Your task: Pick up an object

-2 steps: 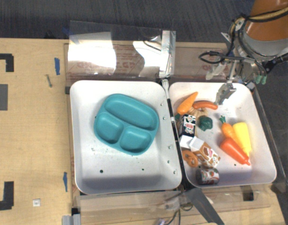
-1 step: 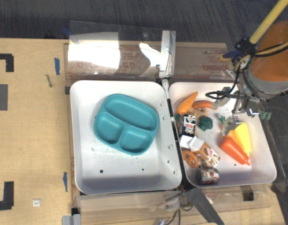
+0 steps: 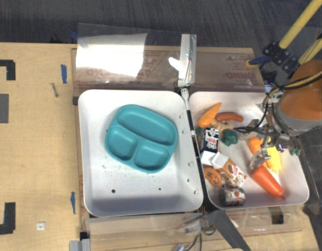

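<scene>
The gripper (image 3: pixel 264 153) hung in the right bin (image 3: pixel 302 192), just above an orange carrot (image 3: pixel 268 181) lying pointed toward the bin's near corner; its grip could not be told. A yellow piece (image 3: pixel 275 158) lay beside it. The left bin (image 3: pixel 92 182) held a teal tray (image 3: pixel 141 137).

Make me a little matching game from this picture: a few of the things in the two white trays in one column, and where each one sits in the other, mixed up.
Things:
1. teal divided plate
2. orange cone
3. small can
4. sausage

Places:
A. near edge of the right bin, at the bottom of the camera view
B. middle of the left bin
C. far part of the right bin, beside the carrot
D. right bin, just below the gripper

Pairs: 1-B, 2-D, 3-A, 4-C
</scene>
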`<state>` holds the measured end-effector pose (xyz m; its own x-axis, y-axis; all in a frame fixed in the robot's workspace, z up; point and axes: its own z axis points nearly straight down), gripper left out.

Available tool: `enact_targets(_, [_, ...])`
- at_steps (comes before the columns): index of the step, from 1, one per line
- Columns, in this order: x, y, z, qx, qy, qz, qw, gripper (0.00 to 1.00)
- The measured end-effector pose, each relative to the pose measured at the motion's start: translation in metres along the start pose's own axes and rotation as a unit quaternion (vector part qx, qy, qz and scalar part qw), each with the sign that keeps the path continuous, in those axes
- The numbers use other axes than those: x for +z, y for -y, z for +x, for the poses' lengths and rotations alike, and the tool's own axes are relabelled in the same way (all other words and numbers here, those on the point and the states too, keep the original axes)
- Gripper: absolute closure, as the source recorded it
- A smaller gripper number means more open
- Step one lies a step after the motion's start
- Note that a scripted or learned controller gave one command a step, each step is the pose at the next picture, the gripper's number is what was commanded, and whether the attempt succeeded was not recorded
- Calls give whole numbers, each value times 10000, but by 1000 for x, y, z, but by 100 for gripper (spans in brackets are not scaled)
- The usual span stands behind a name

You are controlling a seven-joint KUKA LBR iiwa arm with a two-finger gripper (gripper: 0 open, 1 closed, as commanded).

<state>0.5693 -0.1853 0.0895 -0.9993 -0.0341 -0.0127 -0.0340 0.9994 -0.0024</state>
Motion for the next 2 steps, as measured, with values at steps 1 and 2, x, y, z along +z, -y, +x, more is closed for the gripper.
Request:
enact_targets(1, [-13,-1,-4,-14,57,14,10000,100])
enact_targets(2, [-12,-1,-4,-15,50,11,10000,0])
